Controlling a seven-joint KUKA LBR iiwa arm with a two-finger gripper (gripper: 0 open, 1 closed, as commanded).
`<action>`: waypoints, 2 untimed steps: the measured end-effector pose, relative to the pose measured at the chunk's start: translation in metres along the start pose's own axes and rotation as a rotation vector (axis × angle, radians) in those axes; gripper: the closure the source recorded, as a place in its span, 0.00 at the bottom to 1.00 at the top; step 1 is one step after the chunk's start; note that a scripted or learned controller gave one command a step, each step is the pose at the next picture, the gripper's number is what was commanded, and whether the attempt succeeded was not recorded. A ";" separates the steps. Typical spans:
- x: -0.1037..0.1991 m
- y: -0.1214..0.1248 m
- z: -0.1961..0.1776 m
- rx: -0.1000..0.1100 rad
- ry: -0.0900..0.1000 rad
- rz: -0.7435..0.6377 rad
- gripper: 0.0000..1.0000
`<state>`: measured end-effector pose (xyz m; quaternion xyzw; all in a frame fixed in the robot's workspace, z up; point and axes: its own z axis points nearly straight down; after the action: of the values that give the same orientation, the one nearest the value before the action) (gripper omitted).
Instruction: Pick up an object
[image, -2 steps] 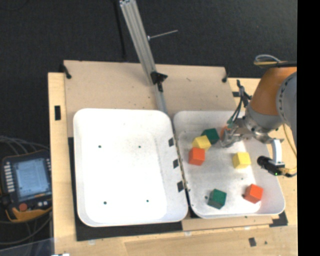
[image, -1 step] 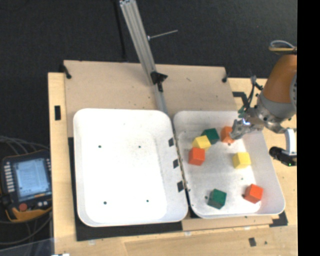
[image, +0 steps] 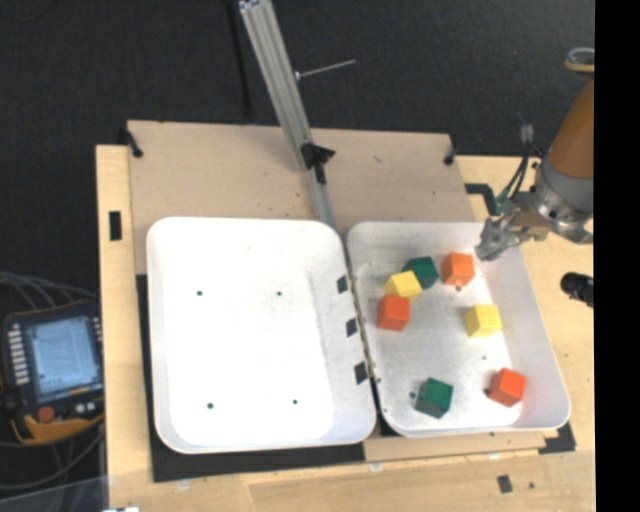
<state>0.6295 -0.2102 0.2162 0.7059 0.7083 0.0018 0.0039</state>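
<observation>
You have the grey two-finger gripper (image: 492, 243) hanging over the far right part of the right-hand shallow white bin (image: 535, 330), close to that bin's far rim; whether it is open or shut cannot be told from this view, and nothing shows in its grasp. Just left of it lies an orange cube (image: 458, 268), with a dark green cube (image: 423, 271) touching or nearly touching a yellow cube (image: 403, 285) beside it, and a second orange cube (image: 393, 312) just in front of the yellow one, near the bin's left wall. That cluster is tight, so room between those four is small. You see more open floor around the other yellow cube (image: 483, 320), which sits alone towards the right side. Nearer you, a second green cube (image: 434, 397) sits close to the front rim, and a red-orange cube (image: 507, 386) lies close to the front right corner, hemmed by the rim on two sides. The left-hand shallow white bin (image: 160, 330) shows bare floor with a few dark specks. A slanted metal rail (image: 285, 95) runs down to the bins' far edge between them.
</observation>
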 end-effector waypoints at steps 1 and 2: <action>0.058 -0.002 0.004 0.007 0.003 -0.003 1.00; 0.110 -0.006 -0.013 0.006 0.005 -0.003 1.00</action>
<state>0.6227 -0.1002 0.2289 0.7047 0.7095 0.0013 0.0000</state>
